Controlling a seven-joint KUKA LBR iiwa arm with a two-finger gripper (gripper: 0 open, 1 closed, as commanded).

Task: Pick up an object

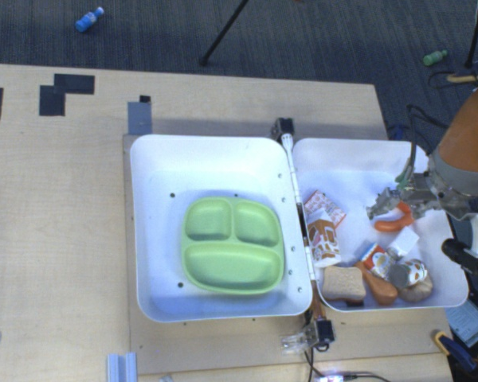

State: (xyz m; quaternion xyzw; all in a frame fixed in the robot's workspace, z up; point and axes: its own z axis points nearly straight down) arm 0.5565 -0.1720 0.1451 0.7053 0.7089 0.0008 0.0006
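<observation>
The likeliest thing to be picked, as I judge it, is the orange carrot-like piece (pixel 393 222), which lies in the right bin (pixel 346 161) toward the right-middle of the frame, its long axis running roughly left to right with a slight tilt, the right end a little higher. The gripper (pixel 392 204) sits directly above it in the picture, its grey metal fingers reaching leftward and down from the wrist, so the piece lies just below and touching or nearly touching the fingertips; whether it sits between them or only beside them cannot be told at this size, and I cannot tell if the claw is spread or pressed together. The coming move therefore turns on this: the fingers must straddle the short width of the orange piece, across its long axis, rather than along it. Just below lies a small white square piece (pixel 404 240), and lower still, along the bottom wall of the bin, a cluster: a slice of bread (pixel 343 284), a brown sausage-shaped item (pixel 378 286) and a grey-and-white lump (pixel 405 274). Two printed packets (pixel 323 225) lie to the left near the dividing wall. The left bin (pixel 155 213) holds a green divided plate (pixel 233 243), well apart from the arm (pixel 470 146), which enters from the right edge.
</observation>
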